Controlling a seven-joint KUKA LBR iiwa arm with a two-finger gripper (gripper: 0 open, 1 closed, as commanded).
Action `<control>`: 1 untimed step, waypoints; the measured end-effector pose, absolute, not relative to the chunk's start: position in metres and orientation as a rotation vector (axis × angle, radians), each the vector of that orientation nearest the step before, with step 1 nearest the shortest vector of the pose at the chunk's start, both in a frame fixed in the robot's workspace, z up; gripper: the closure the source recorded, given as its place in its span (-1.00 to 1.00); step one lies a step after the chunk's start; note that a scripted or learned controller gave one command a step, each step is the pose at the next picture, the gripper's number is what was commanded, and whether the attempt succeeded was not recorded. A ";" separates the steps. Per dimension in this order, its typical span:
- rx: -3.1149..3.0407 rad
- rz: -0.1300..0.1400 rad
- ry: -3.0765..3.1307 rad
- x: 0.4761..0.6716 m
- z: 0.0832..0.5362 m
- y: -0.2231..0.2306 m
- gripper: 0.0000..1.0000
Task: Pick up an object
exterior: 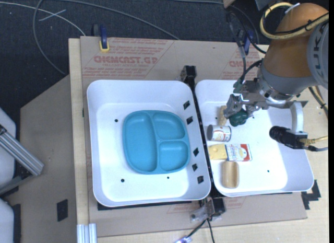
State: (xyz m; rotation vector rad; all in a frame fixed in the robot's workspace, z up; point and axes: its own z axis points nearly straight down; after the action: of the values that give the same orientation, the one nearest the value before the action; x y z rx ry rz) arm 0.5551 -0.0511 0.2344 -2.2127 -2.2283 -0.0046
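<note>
gripper (237, 110) down inside the right bin (276, 182), near its far left part, fingers closed around a small dark teal object (240, 117). looks pinched between them, though too small and dark to tell what it actually is. something pale tan (223, 114) just beside it on the left, half hidden by the gripper.

writing on the board (130, 54) under the bins: red print along the far edge, reads roughly "chemcast gp", repeated faintly further right. blue and yellow clamp (104, 39) at the board's far left edge.

left bin (99, 106) holding a blue divided plate (156, 141), three compartments, sitting about in the middle.

right bin along its left wall, going from far to near: a small can (219, 132) lying on its side with a white and red label, text too small to read; a yellow block (217, 152) touching a flat white packet with red print (240, 152), also unreadable; a tan oval thing (230, 174) close to the near edge. black cylindrical part (284, 135) sticking out over the right side of that bin, attached by the arm.
</note>
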 end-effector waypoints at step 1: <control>-2.213 0.000 -2.223 0.546 0.231 -0.007 1.00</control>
State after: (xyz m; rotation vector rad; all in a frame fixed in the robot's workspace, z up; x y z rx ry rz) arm 0.5463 -0.0073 0.2308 -2.2128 -2.2233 0.0001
